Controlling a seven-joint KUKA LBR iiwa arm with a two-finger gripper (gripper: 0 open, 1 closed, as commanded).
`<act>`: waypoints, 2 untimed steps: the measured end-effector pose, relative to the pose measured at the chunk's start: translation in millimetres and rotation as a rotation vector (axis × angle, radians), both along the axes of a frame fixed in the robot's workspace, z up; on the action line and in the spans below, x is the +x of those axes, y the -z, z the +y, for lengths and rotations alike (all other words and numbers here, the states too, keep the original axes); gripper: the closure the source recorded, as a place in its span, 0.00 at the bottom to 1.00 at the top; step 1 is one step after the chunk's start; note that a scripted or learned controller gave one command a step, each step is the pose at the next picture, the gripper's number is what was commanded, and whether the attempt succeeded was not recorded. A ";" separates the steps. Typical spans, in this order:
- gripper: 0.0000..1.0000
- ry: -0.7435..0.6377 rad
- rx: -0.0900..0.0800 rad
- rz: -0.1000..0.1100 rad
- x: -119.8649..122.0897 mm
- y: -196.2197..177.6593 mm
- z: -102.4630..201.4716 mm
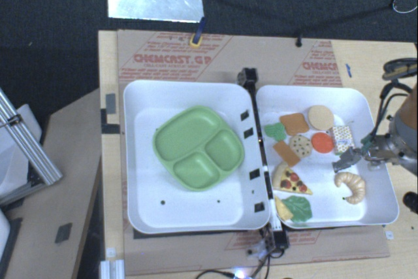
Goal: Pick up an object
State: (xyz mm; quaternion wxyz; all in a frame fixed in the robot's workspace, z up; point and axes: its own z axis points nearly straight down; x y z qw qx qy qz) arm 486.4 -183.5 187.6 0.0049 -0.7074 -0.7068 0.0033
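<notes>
Crowded right bin, gripper low at its right side: a miss or a nudge is the likeliest slip.

We see two white bins: the left bin (140,206) at centre frame carries a green divided plate (198,147), and the right bin (382,206) holds all the toy food, so any pick must come from there. The gripper (347,160) sits at the right of the frame, just above the croissant (353,185) and just beside the patterned packet (342,138); we cannot tell whether its fingers are parted or closed. We judge that descending here risks pushing the croissant aside instead of straddling it, or catching the packet and red disc (322,142) together. The pizza slice (290,181) and cookie (301,145) lie flat, likely hard to grip.
</notes>
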 end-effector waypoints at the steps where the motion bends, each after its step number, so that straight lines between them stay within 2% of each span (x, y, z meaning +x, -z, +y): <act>1: 0.00 -0.004 -0.003 -0.012 3.3 -6.4 0.5; 2: 0.00 -0.003 -0.001 -0.008 -1.0 53.7 7.2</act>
